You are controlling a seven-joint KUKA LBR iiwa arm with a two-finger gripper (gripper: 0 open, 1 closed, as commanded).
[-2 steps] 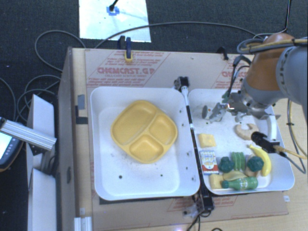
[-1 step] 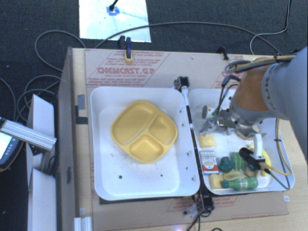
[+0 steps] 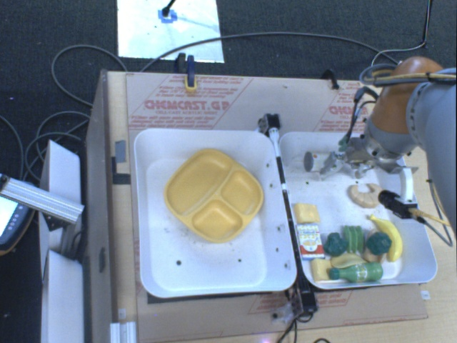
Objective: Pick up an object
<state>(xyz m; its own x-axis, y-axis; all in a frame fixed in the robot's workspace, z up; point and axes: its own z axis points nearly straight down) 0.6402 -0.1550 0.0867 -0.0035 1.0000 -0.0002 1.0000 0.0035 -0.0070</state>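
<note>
My gripper (image 3: 335,161) hovers over the right bin's (image 3: 425,266) far end; grip state cannot be determined. Nearest object: the pale croissant (image 3: 364,195), just toward the camera (long axis roughly across the bin).

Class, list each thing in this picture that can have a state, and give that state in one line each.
yellow divided plate: lying flat in the left bin, compartments bare.
gripper: low over the far end of the right bin, nothing seen between its fingers.
banana: unpeeled, lying in the right bin.
green bottle: on its side by the near wall.
juice carton: lying flat.
</note>
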